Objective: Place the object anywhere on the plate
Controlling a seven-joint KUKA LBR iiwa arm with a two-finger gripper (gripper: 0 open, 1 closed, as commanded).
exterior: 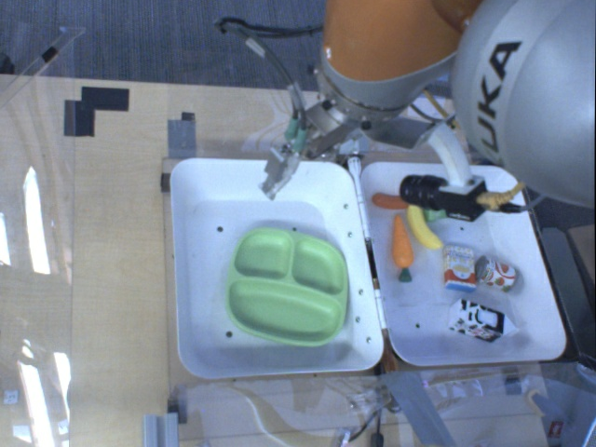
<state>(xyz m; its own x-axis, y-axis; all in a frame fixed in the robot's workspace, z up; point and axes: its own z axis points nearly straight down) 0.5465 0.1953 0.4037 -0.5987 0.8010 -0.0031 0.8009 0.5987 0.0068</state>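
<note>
Gripper (276,177) hangs over the back edge of the left shallow white plastic bin (200,250), above bare bin floor just behind the green three-compartment plastic plate (289,287). The gripper is small and foreshortened, so I cannot tell if it is open or closed. No object is visible in it.

The plate sits flat near the middle-front of the left bin, with nothing on it.

All loose items are in the right shallow white plastic bin (540,333):
- an orange plastic carrot (401,242) beside a yellow plastic banana (424,228)
- a red elongated toy (386,200) at the back (type unclear)
- a small orange-and-white carton (459,268) touching a small round can-like item (495,274)
- a black-and-white patterned packet (478,319) at the front

Which of these is the task object cannot be told. Judged from this, placing is not done.

Risks:
- If the gripper carries nothing, any release here puts nothing on the plate, so the try fails.
- If it does hold something small and hidden, letting go here would likely drop it behind the plate, on the bin floor.
- Going for the carrot or banana, the tight pairing could cause a nudge or a double grab.
- Rounded toys can slip or roll off the plate's raised dividers.
- The pale wooden surface (102,250) around the bins would catch any overshoot.
</note>
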